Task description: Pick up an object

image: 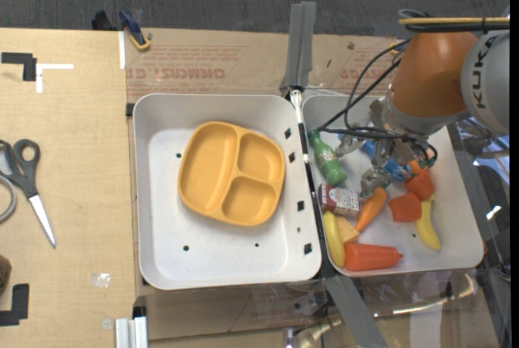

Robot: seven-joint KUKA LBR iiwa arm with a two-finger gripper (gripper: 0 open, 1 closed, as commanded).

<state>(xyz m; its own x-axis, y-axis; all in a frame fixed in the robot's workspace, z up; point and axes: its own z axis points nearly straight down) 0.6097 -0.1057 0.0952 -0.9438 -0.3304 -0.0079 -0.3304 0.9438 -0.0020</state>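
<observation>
The likeliest target is the toy carrot, lying tilted in the middle of the right bin among a crowd of play food. Touching or just beside it are a small red-wrapped packet, a red pepper piece and, nearer the front wall, a larger orange-red carrot-shaped piece. A yellow banana lies to the right, another yellow piece leans by the left wall, and a green bottle lies toward the back left. A small blue item sits right under the arm.

The hand hangs low over this pile, just above the carrot's upper end — whether its fingers are apart or together I cannot tell, since cables and the orange band of the arm cover much of it. Nothing can be seen clamped between them.

So, as a judgement, the task is in its early part: the reach into the bin looks done, while the grasp and the lift are left.

Further out, the left bin holds a yellow divided plate. On the counter to the far left lie scissors.
</observation>
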